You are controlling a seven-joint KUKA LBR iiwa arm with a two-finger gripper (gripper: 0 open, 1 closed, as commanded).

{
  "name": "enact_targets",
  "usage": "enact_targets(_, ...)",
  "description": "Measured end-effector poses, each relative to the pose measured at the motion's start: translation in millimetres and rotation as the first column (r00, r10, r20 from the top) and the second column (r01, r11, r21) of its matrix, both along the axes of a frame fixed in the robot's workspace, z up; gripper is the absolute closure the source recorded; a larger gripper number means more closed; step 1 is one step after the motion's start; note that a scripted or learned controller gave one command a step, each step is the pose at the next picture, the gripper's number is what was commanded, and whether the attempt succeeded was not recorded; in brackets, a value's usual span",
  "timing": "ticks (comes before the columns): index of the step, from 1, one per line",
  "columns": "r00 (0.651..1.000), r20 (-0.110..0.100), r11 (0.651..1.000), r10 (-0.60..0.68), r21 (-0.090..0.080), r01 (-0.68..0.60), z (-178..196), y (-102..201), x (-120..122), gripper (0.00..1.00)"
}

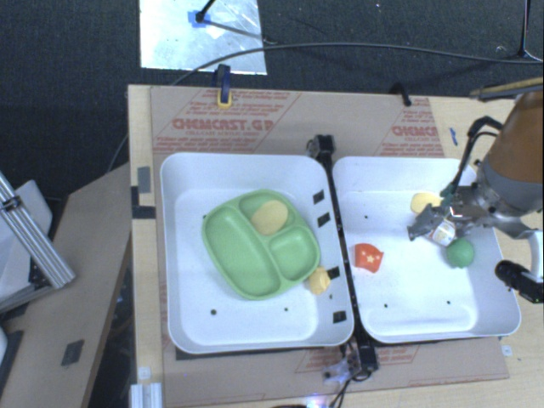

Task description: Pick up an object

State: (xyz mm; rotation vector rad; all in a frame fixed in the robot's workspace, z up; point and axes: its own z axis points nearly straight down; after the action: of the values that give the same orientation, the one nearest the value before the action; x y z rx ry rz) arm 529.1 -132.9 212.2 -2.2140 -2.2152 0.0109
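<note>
Two shallow white plastic bins side by side on the bench, left bin (183, 253) & right bin (399, 313). In left bin: green three-compartment plastic tray (246, 262), pale yellow rounded lump (270, 217) sitting in its top compartment, small yellow piece (318, 281) just off the tray's lower right edge, touching or nearly so.

Right bin holds the likely targets: small red-orange chunk (367, 257) near the bin's left-centre, yellow rounded object (424, 202) towards the upper right, green ball (460, 252) at right.

Grey arm with orange band (523, 147) reaching in from the right, two-finger gripper (433, 226) low over the right bin, between yellow object & green ball, close to both. Something pale at the tip, too blurred to name. Fingers lost in the wrist hardware, so spread or closed: can't tell. Nothing visibly clamped.

Judging handling: green ball prob. light, smooth, apt to roll or squirt out if pinched off-centre; best taken across its widest part, straight down. Yellow object looks similar, rounded, maybe softer. Red chunk looks flatter w/ edges, prob. the easiest grip, across its narrow sides, but sits farther from the tip.
</note>
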Motion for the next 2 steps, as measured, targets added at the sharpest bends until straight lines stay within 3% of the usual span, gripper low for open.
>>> enact_targets(1, 1.000, 0.013, 1.000, 0.003, -0.002, -0.003, 7, 0, 3, 0.00)
enact_targets(2, 1.000, 0.011, 1.000, 0.001, -0.002, -0.001, -53, -1, 10, 0.00)
